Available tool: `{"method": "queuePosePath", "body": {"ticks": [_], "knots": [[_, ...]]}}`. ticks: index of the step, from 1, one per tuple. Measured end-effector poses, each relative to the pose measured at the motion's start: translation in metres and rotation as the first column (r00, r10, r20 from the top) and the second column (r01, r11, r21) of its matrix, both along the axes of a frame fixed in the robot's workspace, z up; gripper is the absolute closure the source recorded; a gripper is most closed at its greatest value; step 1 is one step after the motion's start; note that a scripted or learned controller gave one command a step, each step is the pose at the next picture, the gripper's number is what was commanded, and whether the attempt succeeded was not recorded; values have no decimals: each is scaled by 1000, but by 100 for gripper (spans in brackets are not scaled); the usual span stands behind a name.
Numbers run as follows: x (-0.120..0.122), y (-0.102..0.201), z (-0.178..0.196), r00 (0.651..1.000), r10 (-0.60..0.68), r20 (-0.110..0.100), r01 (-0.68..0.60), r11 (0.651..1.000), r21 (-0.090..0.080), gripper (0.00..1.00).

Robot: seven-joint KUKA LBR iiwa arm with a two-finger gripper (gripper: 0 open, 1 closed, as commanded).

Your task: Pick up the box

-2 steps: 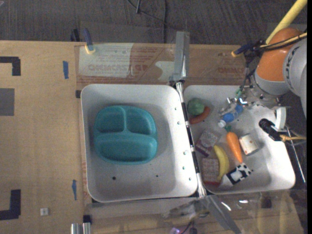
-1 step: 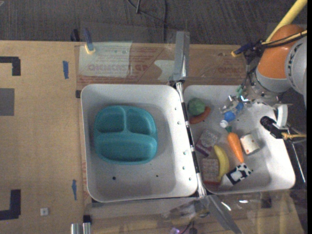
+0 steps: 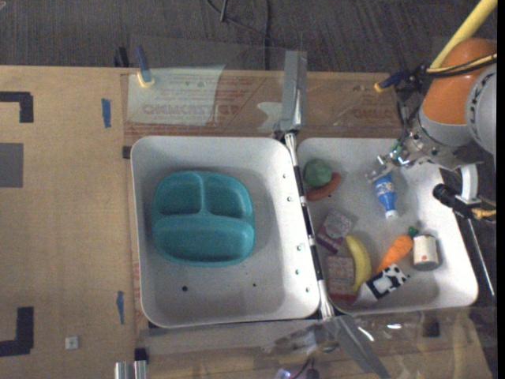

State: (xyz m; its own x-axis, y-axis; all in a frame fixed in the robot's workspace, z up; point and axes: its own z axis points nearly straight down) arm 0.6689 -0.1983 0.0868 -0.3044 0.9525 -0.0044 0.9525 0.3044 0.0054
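The approach step is in hand. The gripper (image 3: 392, 158) hovers above the blue tube (image 3: 385, 193); its opening cannot be told. The box (image 3: 388, 281) lies beyond the carrot (image 3: 397, 250) from the tube. Next move: travel there, then descend.

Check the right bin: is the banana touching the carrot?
Apart. The camera view shows a strip of white bin floor between the banana and the carrot.
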Motion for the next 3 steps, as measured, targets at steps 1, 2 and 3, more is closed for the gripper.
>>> {"method": "queuePosePath", "body": {"ticks": [1,2,3], "knots": [[-1,-3,109,976,-218,0,218,976,1,100],[-1,20,139,990,142,1,-142,990,-1,100],[0,102,27,992,123,-1,-123,992,1,100]]}}
